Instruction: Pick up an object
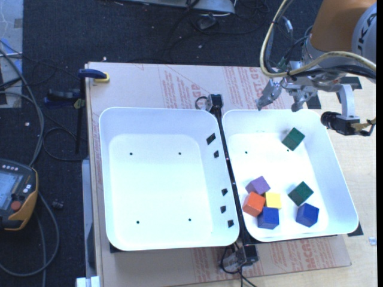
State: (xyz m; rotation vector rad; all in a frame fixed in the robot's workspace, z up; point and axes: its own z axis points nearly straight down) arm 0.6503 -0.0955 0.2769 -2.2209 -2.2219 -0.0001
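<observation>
The right bin [335, 178] holds several small blocks. A green block [293, 139] lies alone near its far side. Toward the near side sit a purple block [258, 185], an orange block [254, 204], a yellow block [273, 200], a blue block [268, 218], a dark green block [300, 193] and a second blue block [307, 214]. My gripper [279, 105] hangs over the bin's far rim, above and left of the lone green block. Its fingers are spread open with nothing between them.
The left bin [114, 160] stands beside the right one, a black divider strip [224, 160] with clips between them. Cables and a clamp [93, 75] lie beyond the bench's far left corner. A handheld pendant [15, 193] rests at far left.
</observation>
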